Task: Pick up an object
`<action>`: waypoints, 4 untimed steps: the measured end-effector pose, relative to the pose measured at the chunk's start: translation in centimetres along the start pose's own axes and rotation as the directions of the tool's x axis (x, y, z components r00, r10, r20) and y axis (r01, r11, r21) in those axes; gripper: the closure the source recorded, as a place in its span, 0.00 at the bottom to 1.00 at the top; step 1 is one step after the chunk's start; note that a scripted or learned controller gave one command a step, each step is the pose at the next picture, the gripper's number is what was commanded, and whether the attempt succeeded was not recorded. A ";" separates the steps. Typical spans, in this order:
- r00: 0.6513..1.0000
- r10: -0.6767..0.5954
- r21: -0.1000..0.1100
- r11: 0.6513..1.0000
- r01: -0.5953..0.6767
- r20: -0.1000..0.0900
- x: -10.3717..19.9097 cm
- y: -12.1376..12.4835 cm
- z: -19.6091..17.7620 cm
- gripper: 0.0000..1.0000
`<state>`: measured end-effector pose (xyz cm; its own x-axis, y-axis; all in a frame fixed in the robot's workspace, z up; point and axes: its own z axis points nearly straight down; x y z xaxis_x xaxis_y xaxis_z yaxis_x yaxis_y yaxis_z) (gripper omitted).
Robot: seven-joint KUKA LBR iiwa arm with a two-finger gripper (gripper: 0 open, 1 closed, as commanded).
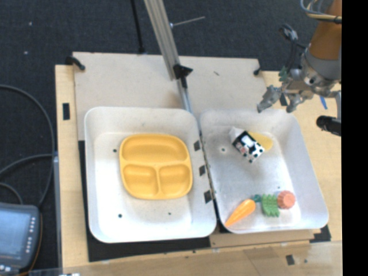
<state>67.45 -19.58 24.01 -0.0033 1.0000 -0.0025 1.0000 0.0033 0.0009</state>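
My gripper hovers above the far right rim of the right bin, its fingers spread open with nothing between them. In that bin, a black-and-white spotted toy with a yellow part lies below and to the left of the gripper. An orange carrot, a green piece and a reddish round piece lie close together near the bin's front edge.
The left bin holds a yellow divided plate. A slanted aluminium post rises behind the seam between the bins. A grey device sits at the lower left beyond the bench.
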 end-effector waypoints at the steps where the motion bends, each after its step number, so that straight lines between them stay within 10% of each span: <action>1: 1.000 -0.001 0.001 1.000 0.001 0.001 0.0 0.0 0.0 0.00; 4: 1.000 0.003 0.002 1.000 -0.003 0.001 -1.5 -0.6 14.0 0.00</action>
<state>66.83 -21.09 10.00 -0.0002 1.0000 -0.0039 1.0000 0.0002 -0.0014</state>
